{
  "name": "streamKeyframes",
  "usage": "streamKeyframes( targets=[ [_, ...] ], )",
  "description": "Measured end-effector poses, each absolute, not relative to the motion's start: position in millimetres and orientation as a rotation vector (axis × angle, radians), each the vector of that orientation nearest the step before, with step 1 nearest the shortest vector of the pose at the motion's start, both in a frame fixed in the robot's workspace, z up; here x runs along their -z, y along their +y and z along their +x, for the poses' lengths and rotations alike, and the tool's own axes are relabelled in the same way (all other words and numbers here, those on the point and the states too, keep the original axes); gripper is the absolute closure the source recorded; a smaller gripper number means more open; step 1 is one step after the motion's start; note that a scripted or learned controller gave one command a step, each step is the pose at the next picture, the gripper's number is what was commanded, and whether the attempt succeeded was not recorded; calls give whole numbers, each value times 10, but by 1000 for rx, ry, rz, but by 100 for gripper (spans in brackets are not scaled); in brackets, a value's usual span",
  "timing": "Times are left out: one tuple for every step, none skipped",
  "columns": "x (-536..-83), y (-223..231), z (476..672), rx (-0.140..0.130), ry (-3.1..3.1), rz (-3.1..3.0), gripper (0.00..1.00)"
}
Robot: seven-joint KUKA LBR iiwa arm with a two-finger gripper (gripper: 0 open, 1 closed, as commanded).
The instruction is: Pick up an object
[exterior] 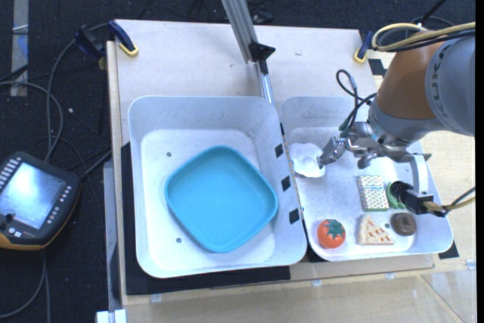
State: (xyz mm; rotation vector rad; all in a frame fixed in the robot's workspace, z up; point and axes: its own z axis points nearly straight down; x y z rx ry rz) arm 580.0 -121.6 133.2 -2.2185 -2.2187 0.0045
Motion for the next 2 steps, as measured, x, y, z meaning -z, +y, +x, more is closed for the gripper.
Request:
streamKeyframes(
  targets=[
    [-948, -1213, 5801, 0, -2221, -2221, 0],
    [-1076, -1213, 5816, 5, -2225, -2223, 100]
  ],
)
